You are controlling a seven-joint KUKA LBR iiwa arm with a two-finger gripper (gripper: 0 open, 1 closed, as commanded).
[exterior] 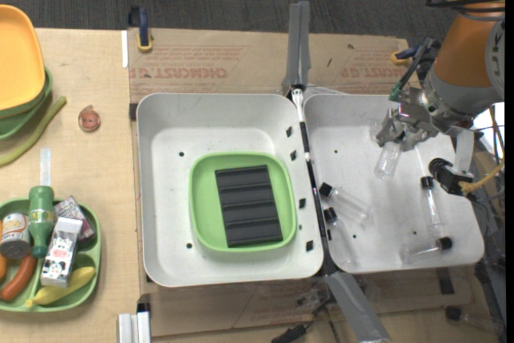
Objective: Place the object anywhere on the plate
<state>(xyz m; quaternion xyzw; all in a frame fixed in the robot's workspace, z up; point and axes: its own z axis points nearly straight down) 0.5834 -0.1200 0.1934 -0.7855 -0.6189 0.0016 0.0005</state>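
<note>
Tubes: four clear tubes (386, 162) in right bin (353, 116); one green plate (201, 209).

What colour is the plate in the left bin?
Green; the plate carries a dark ribbed block, in the camera view.

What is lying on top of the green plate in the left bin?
On the green plate in the left bin lies a dark ribbed rectangular block, flat and roughly centred. The plate's floor beneath the block is covered, so it cannot be seen.
</note>
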